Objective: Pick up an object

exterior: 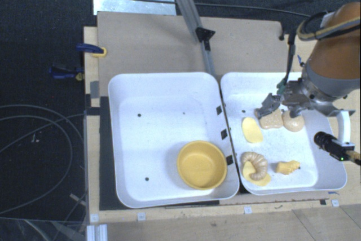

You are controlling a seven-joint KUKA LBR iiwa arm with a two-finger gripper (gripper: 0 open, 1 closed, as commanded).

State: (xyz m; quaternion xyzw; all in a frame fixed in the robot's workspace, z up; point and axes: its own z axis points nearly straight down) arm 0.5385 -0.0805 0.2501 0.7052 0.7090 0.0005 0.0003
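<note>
My gripper [281, 105] hangs low in the right bin [324, 178], at its back half. Directly under and in front of it lies a beige lumpy piece [277, 121], partly covered by the gripper. To the left of that piece rests a flat pale yellow oval [252, 130]. Nearer the front lie a curled tan and yellow piece [255, 166] and a small yellow piece [287, 167]. Whether the gripper touches the beige piece is hidden.
A yellow bowl [201, 163] sits at the front right of the left bin [146, 115]. A grey pole [189, 3] slants over the bench behind the bins. A black part of the arm [333, 147] juts over the right bin's right side.
</note>
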